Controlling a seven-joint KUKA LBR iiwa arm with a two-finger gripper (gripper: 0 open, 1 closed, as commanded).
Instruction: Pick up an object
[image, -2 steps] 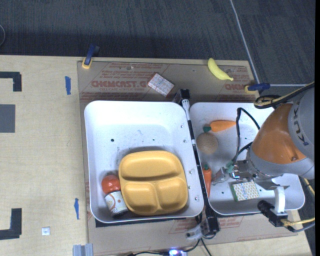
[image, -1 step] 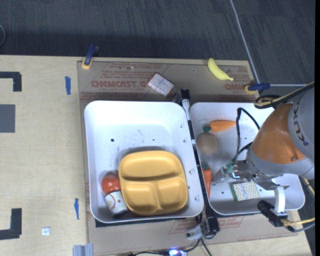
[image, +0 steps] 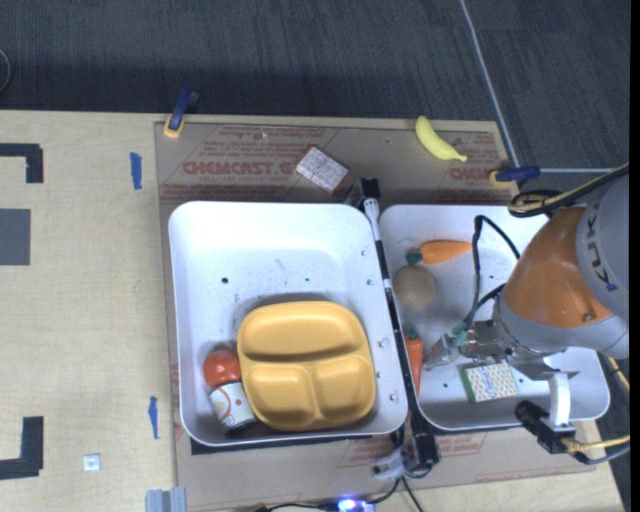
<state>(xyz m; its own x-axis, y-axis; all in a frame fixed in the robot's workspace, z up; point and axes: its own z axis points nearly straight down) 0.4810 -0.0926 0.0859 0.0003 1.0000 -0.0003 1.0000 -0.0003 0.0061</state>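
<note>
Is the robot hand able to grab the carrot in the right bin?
Probably yes. The carrot lies bare near the far wall of the right bin, with nothing on top. The hand is in that same bin, nearer the camera.

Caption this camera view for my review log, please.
KUKA arm reaches into right bin beside carrot; left bin holds yellow tray.
</note>
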